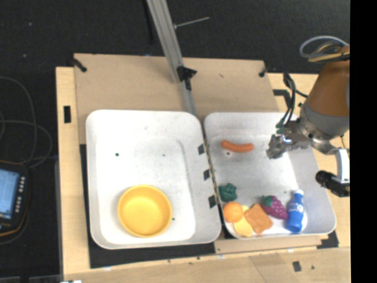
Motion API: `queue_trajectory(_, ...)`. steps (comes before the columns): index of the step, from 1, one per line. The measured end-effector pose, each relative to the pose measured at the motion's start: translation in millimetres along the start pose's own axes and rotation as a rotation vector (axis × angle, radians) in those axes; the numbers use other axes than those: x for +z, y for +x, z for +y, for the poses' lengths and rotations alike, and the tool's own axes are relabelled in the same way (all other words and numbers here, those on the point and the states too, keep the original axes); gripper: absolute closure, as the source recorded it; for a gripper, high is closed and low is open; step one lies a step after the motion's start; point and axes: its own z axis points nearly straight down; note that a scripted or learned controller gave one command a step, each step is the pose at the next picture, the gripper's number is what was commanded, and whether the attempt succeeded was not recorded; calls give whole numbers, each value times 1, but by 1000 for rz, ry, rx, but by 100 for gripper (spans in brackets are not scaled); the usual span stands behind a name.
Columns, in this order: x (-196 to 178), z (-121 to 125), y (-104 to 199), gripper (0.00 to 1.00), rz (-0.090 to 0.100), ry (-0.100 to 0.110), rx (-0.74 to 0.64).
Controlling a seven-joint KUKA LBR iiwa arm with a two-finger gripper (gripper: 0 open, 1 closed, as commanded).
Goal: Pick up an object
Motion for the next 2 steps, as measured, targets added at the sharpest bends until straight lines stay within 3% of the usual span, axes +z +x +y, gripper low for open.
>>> queue_trajectory(2,-23,-4,97,100,4,5,-5)
